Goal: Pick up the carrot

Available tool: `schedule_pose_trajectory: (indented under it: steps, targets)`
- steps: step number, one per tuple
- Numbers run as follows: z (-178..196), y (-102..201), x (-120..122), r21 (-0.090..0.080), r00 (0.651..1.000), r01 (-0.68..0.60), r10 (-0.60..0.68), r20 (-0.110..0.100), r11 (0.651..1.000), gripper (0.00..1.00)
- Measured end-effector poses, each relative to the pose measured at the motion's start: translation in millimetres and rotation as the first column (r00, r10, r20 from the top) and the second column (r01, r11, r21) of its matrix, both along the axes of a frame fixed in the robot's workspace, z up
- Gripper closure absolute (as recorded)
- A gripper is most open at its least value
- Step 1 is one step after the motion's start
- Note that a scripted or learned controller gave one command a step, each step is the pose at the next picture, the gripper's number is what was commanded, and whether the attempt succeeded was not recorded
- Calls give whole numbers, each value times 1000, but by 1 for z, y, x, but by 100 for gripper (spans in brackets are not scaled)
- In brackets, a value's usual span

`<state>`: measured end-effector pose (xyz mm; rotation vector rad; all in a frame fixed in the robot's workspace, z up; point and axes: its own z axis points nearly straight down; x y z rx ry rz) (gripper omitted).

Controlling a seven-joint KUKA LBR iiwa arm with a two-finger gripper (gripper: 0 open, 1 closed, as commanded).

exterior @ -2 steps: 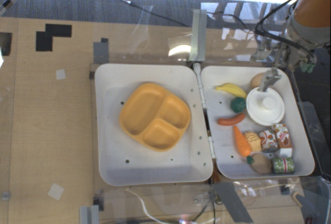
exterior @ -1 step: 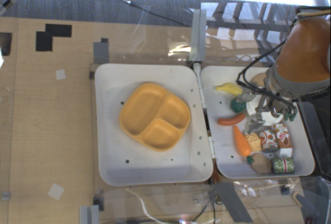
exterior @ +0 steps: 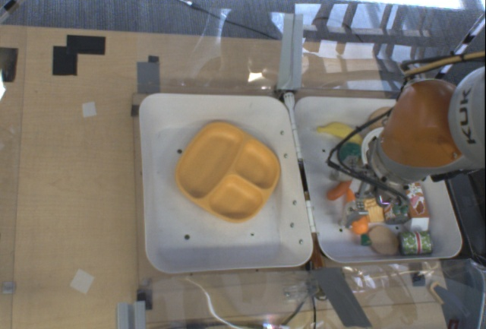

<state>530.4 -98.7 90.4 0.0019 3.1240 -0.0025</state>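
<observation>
The carrot (exterior: 339, 190), a small orange piece, lies in the left half of the right bin (exterior: 323, 244). My gripper (exterior: 355, 210) hangs low over this bin, just right of and slightly below the carrot, under the orange wrist band (exterior: 421, 126). The arm's body hides much of the bin's middle. From this angle I cannot make out whether anything is held.
A yellow divided plate (exterior: 228, 170) lies in the left bin (exterior: 159, 244). The right bin also holds a yellow banana (exterior: 335, 130), a green item (exterior: 351, 153), a small orange ball (exterior: 361, 226), a tan round thing (exterior: 383, 241), a green can (exterior: 415, 244) and a red-and-white packet (exterior: 418, 204).
</observation>
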Motion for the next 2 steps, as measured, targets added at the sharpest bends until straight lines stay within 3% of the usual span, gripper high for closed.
schedule_pose_trajectory:
  steps: [1,2]
  targets:
    - [13,2,3,0,1000,-6,6,7,1000,100]
    - [97,48,-9,-1,952,-305,305,-6,952,100]
